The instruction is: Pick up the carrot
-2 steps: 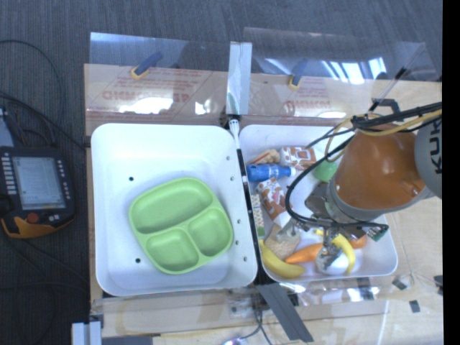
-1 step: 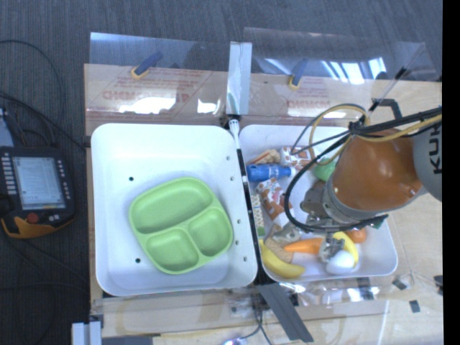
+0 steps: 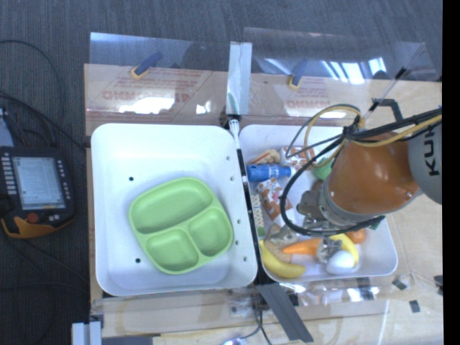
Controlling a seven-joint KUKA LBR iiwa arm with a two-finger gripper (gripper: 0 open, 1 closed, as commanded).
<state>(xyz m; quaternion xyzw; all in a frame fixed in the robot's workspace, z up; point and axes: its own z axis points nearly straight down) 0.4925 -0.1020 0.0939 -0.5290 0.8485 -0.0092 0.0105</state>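
Right bin (image 3: 388,261): carrot (image 3: 302,248) beside gripper (image 3: 331,249)

White letters "KU" run sideways on the grey arm (image 3: 430,157) at the right edge, where the rest of the word is cut off. Faint red print shows on the two clear panels (image 3: 151,92) behind the bins, too washed out by glare to read. The handheld pendant (image 3: 34,185) has a lit screen, its text too small to read.
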